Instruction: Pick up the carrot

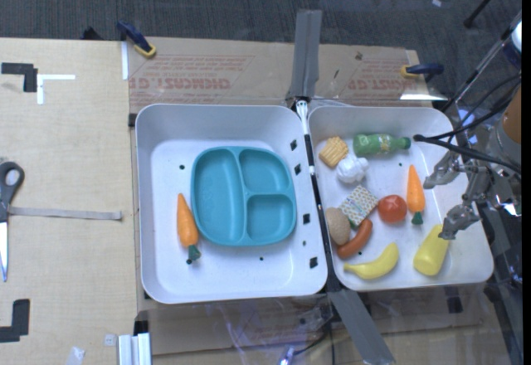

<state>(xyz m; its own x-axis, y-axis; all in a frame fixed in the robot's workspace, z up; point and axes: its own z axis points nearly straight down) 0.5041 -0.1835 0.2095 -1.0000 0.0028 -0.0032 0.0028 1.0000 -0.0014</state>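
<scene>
I take the carrot [415,188] in the right bin [485,272] as my landmark. It lies in the right half of this bin, with its long axis going almost from the far wall to the near wall; the pointed end is far and the green stub is near. The gripper [449,201] stands just to the right of it, apart from it. Its two fingers are spread, one beside the upper part of the carrot and one further to the near side, and nothing is between them. So I think the coming move is a short shift to the left, with the fingers closing across the thin width.

Just left of the carrot is a tomato [392,207], almost touching its lower part; it can get in the way of the left finger. On the near side of the carrot, a little right, lies a yellow fruit [431,256], close under the near finger. Further near-left are a banana [373,262] and a sausage [355,239]. On the far-left side lies a green bottle [378,143].

Well apart to the left, in the left bin [149,189], a second carrot [187,221] lies beside a teal plate [245,195]. The first one is much nearer to the arm.
</scene>
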